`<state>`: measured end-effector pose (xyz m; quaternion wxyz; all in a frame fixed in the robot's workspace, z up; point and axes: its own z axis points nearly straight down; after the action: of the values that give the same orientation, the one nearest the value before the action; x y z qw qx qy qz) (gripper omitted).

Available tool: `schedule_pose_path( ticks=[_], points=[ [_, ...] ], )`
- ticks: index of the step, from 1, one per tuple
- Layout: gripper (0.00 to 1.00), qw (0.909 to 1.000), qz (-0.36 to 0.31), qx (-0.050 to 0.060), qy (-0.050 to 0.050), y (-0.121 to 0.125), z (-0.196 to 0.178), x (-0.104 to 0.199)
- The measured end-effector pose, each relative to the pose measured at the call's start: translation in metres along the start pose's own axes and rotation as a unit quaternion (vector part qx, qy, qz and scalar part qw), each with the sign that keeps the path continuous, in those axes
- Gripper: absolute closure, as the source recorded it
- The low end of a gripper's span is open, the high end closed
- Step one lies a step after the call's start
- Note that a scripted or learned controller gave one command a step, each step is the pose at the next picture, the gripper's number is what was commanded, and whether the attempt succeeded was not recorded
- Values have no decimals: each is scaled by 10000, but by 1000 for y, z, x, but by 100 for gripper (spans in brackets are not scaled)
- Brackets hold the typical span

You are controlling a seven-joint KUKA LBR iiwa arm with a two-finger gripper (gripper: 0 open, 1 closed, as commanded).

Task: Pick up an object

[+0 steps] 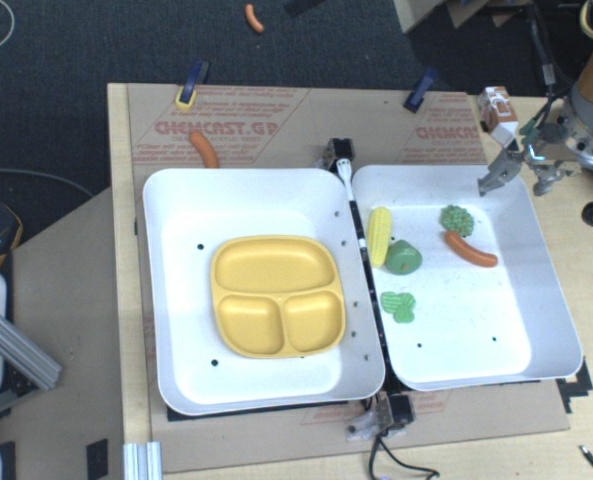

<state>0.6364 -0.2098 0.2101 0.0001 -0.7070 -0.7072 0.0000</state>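
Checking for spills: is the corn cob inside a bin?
Inside: the corn cob lies in the right bin, by its left wall.

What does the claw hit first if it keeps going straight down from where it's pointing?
Likely bare floor of the right bin near its far right corner. The claw sits above that spot; the broccoli and sausage lie nearer the camera. Depth is unclear.

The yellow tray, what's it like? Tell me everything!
The yellow tray looks like smooth plastic, with rounded corners. It has three sections: one wide one along the far side and two smaller ones along the near side. No food lies in any of them. It sits flat in the middle of the left bin, touching just the bin's white floor.
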Motion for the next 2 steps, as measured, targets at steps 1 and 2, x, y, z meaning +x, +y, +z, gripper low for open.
schedule_pose_path(
  ticks=[1, 2],
  points=[
    [0, 10000, 0, 33, 10, 0, 64, -1],
    [0, 10000, -5, 34, 14, -3, 121, 10]
  ],
)
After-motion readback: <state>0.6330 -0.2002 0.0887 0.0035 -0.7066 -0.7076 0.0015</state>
